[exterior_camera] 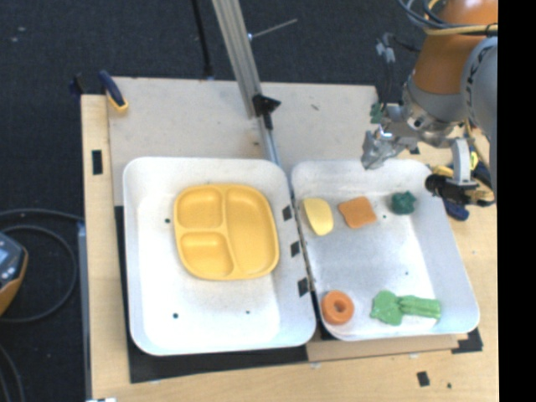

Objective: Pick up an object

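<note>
The right bin (435, 249) holds a pale yellow oval piece (317, 215), an orange block (358, 213), a small dark green lump (404, 202), an orange ring (338, 307) and a bright green toy (404, 307). My gripper (374, 157) hangs over the back rim of the right bin, above and a little right of the orange block. Nothing shows between its fingers. It is apart from all the objects.
The left bin (142, 308) carries a yellow divided plate (226, 230). A slanted metal pole (239, 53) rises behind the bins, with a black clamp (265, 105) on it. Blue-handled clamps sit at the bench's back left (113, 90) and right (456, 187).
</note>
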`<act>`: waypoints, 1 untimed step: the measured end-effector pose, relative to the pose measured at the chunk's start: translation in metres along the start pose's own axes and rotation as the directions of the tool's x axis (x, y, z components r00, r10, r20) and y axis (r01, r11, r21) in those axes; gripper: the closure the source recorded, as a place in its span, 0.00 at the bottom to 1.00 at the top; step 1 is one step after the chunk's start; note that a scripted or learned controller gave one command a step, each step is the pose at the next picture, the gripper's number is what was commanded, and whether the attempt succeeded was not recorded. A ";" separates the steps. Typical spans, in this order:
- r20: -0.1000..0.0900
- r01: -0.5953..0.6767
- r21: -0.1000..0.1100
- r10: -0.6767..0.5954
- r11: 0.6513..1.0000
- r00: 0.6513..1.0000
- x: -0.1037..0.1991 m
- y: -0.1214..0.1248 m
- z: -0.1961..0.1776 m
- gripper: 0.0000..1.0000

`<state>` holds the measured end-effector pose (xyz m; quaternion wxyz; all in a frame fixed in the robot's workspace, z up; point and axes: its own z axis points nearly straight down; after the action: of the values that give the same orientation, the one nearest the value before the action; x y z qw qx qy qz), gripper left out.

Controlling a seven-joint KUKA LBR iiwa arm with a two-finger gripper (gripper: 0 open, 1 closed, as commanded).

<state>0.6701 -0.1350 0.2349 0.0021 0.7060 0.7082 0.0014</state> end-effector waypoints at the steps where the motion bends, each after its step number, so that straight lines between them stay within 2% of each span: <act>1: -0.001 0.002 0.005 -0.002 1.000 1.000 0.046 -0.007 0.005 1.00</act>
<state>0.6632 -0.0887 0.2297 0.0001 0.7052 0.7091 0.0002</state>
